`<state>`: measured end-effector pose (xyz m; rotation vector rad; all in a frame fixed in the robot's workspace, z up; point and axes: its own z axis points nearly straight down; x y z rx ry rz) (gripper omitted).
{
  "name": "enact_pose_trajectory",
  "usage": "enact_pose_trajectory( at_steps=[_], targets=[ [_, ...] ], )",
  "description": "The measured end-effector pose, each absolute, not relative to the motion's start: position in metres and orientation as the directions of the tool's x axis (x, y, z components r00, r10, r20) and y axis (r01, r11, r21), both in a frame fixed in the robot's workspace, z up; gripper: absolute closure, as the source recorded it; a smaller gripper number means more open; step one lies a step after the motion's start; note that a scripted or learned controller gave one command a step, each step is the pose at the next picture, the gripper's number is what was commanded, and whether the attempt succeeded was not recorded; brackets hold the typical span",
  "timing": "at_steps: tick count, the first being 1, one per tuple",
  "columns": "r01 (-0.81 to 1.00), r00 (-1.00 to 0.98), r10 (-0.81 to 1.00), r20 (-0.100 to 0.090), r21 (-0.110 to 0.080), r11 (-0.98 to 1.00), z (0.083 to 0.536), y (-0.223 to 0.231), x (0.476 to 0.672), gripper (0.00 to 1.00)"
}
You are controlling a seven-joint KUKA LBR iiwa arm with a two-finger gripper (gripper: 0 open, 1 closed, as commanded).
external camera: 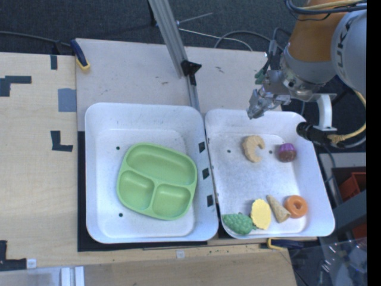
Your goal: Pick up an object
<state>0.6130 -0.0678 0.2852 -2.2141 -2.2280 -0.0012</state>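
Six toys (pixel 255 148) below jaws

Tan croissant (pixel 254 148) curved, lying near the right bin's far middle, purple ball (pixel 287 152) just right of it, green broccoli (pixel 238 223) at near left corner, yellow piece (pixel 260 213) beside it, tan cone (pixel 277 208) touching orange donut (pixel 296 206)

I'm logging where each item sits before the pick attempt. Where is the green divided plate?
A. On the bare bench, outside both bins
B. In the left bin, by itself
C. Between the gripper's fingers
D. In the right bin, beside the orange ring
B: the green divided plate lies flat in the left bin, while the small food toys, such as the orange ring, lie in the right bin.
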Motion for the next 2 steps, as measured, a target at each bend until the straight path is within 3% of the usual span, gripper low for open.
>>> enact_pose_trajectory(
  at_steps=[2],
  targets=[
    [1.000,-0.007,1.000,0.001,-0.001,0.007,0.277,0.042,0.644,1.00]
  ],
)
